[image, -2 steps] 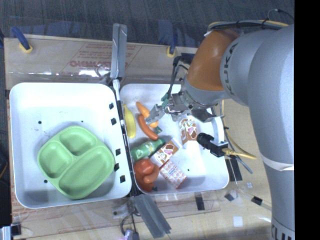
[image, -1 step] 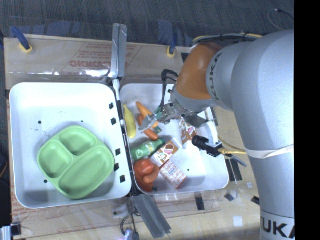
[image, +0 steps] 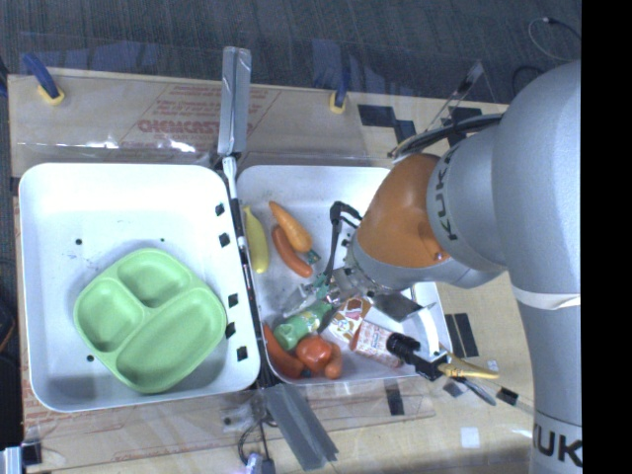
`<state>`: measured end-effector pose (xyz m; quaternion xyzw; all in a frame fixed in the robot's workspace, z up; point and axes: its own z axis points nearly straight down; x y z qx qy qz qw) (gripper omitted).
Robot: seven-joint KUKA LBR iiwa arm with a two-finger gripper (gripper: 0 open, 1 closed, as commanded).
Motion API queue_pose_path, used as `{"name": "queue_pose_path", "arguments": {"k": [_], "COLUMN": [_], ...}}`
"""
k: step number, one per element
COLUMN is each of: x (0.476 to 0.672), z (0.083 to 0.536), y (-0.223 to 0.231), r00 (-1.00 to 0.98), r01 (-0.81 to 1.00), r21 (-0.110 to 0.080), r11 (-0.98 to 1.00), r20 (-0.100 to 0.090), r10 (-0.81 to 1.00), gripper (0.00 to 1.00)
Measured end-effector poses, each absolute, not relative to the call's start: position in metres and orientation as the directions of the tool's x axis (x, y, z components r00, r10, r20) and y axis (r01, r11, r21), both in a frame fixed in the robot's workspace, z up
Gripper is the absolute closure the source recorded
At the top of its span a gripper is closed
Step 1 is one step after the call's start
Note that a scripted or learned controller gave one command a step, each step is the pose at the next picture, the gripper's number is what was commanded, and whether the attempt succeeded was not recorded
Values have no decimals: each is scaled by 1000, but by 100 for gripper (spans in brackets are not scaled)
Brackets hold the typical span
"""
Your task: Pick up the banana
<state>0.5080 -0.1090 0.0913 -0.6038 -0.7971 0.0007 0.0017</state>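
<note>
The banana (image: 256, 241) lies along the left wall of the right bin (image: 296, 178), just left of two carrots (image: 289, 238), while the gripper (image: 334, 282) sits over the clutter near the bin's middle, its opening impossible to determine, and a green plate (image: 150, 318) rests in the left bin (image: 59, 181).

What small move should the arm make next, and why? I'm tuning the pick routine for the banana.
Probably shift the gripper toward the left wall of the right bin before descending. The banana lies along that wall, beside the two carrots, while the gripper sits over the clutter in the bin's middle, apart from the banana. Lowering here would likely meet the other toys instead.
</note>
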Motion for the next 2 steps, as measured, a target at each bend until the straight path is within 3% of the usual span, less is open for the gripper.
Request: {"name": "queue_pose_path", "arguments": {"k": [1,2], "x": [550,624], "z": [92,93], "y": [-96,-96], "r00": [-204,-509], "r01": [979,861], "r21": [-2,1], "r11": [204,509], "r20": [1,-1], "r10": [979,861], "gripper": [0,0]}}
